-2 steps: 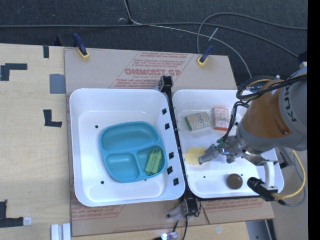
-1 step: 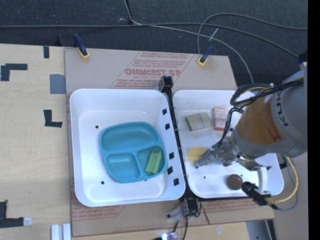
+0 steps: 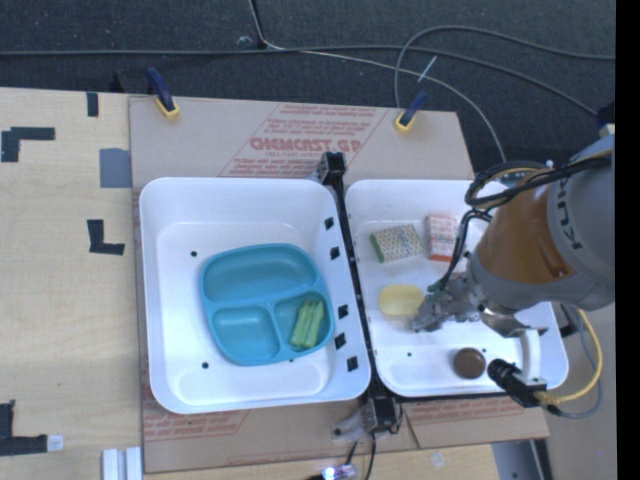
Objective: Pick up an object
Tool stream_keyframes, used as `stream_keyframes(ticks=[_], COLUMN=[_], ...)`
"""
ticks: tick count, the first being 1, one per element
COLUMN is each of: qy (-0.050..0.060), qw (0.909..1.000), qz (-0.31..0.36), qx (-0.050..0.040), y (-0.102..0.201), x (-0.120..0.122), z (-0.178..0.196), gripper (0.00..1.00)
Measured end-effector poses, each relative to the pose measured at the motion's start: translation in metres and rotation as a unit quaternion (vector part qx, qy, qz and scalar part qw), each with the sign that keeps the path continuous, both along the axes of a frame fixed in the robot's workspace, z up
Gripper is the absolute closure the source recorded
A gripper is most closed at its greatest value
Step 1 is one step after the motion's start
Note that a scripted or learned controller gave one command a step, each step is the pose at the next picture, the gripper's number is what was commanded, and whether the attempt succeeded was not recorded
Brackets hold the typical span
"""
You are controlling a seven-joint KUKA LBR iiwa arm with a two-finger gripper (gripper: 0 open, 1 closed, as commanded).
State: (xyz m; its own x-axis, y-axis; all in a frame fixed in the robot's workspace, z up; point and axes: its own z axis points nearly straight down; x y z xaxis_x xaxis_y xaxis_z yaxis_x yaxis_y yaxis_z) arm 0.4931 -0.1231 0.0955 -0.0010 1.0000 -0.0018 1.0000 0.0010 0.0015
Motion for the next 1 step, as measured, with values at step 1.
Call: stream_keyframes(ticks=[1], qy=[0.0], qw=[1.0], qz=[0.0], qx=[0.0009], y=[-0.0025], x=[-0.0096], z=[0.0531], gripper=[1.0])
